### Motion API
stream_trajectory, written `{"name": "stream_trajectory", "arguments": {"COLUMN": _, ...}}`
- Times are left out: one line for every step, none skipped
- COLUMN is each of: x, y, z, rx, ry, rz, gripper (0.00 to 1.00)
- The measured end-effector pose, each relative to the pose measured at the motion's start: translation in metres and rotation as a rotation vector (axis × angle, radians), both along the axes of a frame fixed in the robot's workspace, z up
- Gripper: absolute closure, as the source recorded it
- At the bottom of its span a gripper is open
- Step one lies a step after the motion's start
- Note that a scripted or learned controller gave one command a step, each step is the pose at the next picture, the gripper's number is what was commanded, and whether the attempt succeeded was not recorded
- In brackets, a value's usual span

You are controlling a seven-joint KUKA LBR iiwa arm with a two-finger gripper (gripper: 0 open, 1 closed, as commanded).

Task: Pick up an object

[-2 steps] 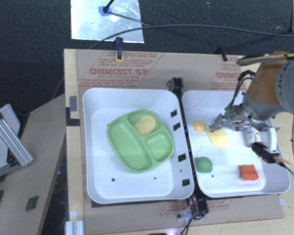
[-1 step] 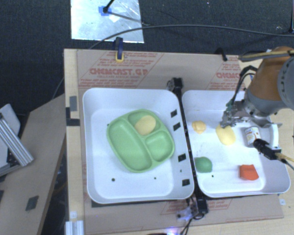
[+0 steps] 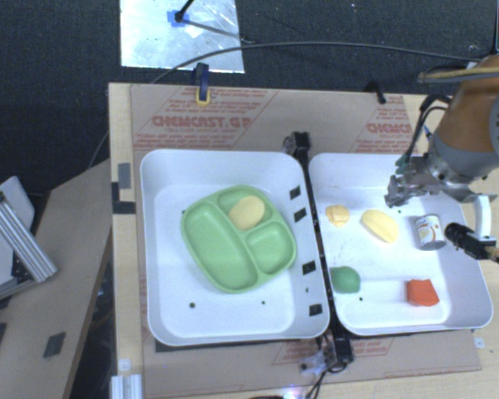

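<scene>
- My gripper (image 3: 397,191) hovers over right white bin (image 3: 474,306), approach step, nothing held.
- Finger spread: cannot tell.
- Next: drop onto pale yellow oblong piece (image 3: 380,225), pinch.

The gripper (image 3: 397,191) hung over the right bin (image 3: 459,316), close to a long yellow piece (image 3: 380,225), with a small can (image 3: 428,230), an orange block (image 3: 422,292) and a green ball (image 3: 345,279) around. The left bin (image 3: 162,306) had a green divided tray (image 3: 220,260) with a yellow lump (image 3: 248,212) on it.

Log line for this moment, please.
arm: over right bin | gripper: above yellow piece, nothing seen held | left bin: green tray
</scene>
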State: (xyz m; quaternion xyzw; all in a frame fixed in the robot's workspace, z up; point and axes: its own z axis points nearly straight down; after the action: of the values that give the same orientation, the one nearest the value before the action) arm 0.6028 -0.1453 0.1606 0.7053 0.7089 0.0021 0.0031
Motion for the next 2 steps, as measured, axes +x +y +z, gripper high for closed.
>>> {"name": "stream_trajectory", "arguments": {"x": 0.003, "y": 0.001, "z": 0.044, "rx": 0.0, "ry": 0.0, "rz": 0.0, "gripper": 1.0}}
{"name": "stream_trajectory", "arguments": {"x": 0.004, "y": 0.001, "z": 0.099, "rx": 0.0, "ry": 0.0, "rz": 0.001, "gripper": 1.0}}
